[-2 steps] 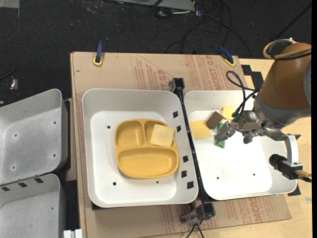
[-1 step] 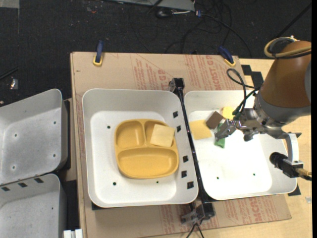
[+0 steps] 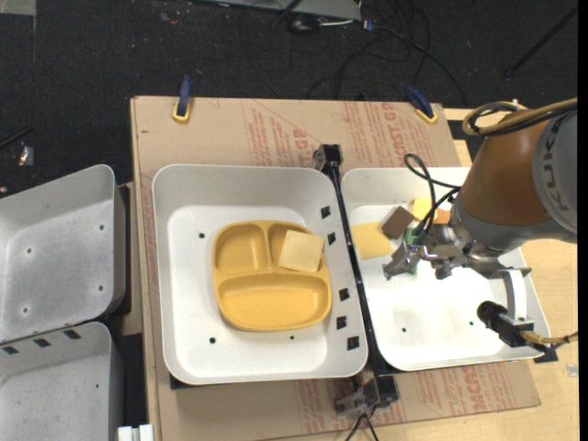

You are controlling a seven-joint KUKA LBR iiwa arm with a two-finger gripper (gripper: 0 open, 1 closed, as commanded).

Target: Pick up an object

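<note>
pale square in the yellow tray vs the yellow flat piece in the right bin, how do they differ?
The pale cream square block lies in the yellow divided plastic tray in the left white bin; the yellow flat square piece lies on the floor of the right white bin. The cream block is lighter; the yellow piece is a deeper yellow and nearer the hand. Both are flat and roughly square.

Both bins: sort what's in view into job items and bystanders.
Job: gripper low in the right bin; yellow flat piece, brown block, yellow and orange pieces by it.

Bystanders: yellow divided tray with pale square in the left bin; blue clamps; floor cables.
</note>
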